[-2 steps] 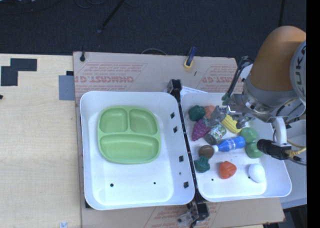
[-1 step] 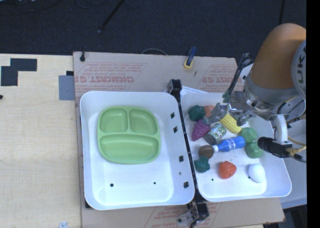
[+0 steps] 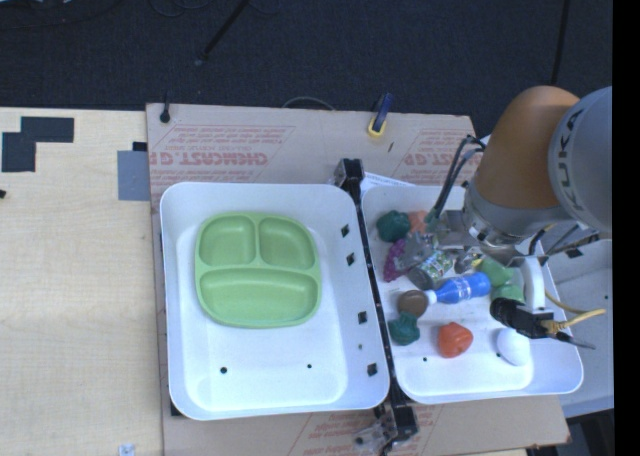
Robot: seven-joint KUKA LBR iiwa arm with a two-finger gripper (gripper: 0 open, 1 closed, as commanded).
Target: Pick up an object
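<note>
My gripper hangs low in the right bin, near its middle, among a cluster of small objects. A purple piece lies just left of it, and a dark green object sits up and left. A blue bottle with a white cap lies just below and right of the gripper. A brown ball, a teal object, an orange-red object, a white object and a green piece are spread around the bin's front half.
The left bin holds a light green divided plate. A black divider with clips runs between the two bins. The arm's wrist covers the right bin's far right corner.
</note>
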